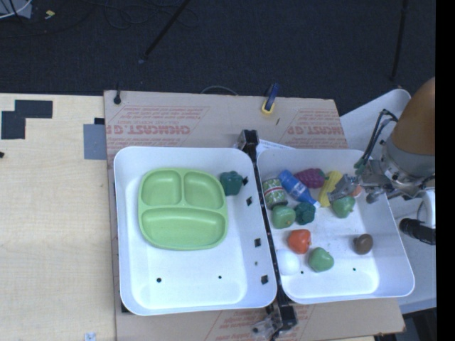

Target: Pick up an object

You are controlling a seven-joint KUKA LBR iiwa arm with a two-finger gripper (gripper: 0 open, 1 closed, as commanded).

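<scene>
the tabletop point(50, 212) holds two white bins side by side on a sheet of brown cardboard point(213, 123). the left bin point(188, 290) has a light green plate point(183, 209) with three parts, lying flat toward the back left of it. a dark green toy point(231, 182) sits just beside the plate's right back corner, near the bin's right wall.

the right bin point(352, 279) has many small toys. near its back left are a little can with a green label point(273, 190) and a blue bottle point(292, 185) lying tilted, just beside each other. a purple bunch of grapes point(311, 177) lies behind them, and a yellow piece point(330, 186) is just to the right of the grapes. in front of the can is a light green round toy point(282, 217), and a dark green toy point(305, 212) is touching it on the right. closer to the front are a red-orange toy point(299, 241), a white round thing point(288, 263) and a green pepper-like toy point(320, 260). a small brown ball point(363, 244) lies alone near the right wall.

the grey arm point(409, 151) comes in from the right. its claw point(345, 190) is low over the back right part of the right bin, just by the yellow piece. a green toy point(343, 206) sits right under the claw tip, touching it or nearly so. i cannot tell if the claw is apart or together, or if it has the green toy.
</scene>
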